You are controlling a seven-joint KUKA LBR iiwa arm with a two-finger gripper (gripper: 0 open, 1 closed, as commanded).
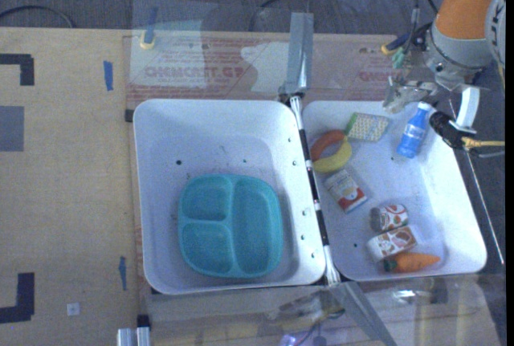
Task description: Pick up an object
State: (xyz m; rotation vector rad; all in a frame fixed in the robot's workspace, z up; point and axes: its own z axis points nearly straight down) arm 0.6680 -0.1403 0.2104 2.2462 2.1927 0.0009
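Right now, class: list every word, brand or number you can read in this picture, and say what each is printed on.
"CHEMCRAFT G7": my best reading of faded red print on the cardboard strip behind the bins; the letters are blurred, so it is unsure.
Blue bottle: label too small to read.
Small red-and-white cartons: print too blurred.
Red-and-white can: unreadable.

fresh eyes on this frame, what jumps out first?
The teal divided tray sits alone in the left bin. The right bin holds a clutter of small items, with a blue bottle near its far edge and a carrot at its near edge. The arm's orange band stands out at upper right, above the bottle.
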